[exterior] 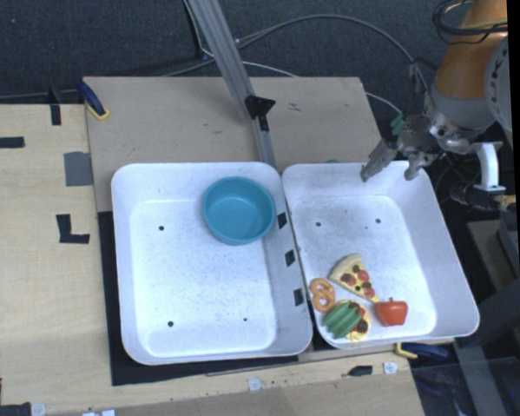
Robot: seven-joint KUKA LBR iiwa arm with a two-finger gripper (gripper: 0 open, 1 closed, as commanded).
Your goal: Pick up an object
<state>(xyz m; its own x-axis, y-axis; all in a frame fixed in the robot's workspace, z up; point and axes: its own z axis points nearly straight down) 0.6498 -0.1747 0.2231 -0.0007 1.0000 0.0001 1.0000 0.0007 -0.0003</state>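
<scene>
Viewing from above, camera view: two shallow white bins sit side by side on the tabletop (37, 258), and the arm reaches in from the right.
End effector: the end effector (390, 166) hangs over the far rim of the right bin (435, 237), its two dark fingers spread apart with nothing between them.
Arm: the grey arm (466, 70) with its orange band stands at the upper right, well apart from the toys.
Left bin: the left bin (160, 286) carries a blue bowl (237, 210) near its far right corner, upright and open side up.
Right bin contents: a pizza slice (355, 277), a pretzel (322, 291), a green vegetable piece (343, 318) and a red tomato-like piece (391, 311) cluster at the near edge, the pretzel and the green piece close to touching.
Task's thing: any of these would serve; the cluster lies nearest along the end effector's side, though across the bin from it.
Handling, as a judgement: the toy foods look small, light and stiff, probably smooth plastic, so they may slide or pop out of a pinch.
Where to take hold: the red piece stands a little clear of the others and looks rounded, so closing across its middle seems the safest grasp; the flat pizza slice would call for a pinch across its narrow edges.
Bowl option: the bowl looks light and rigid, best taken by pinching its rim wall.
</scene>
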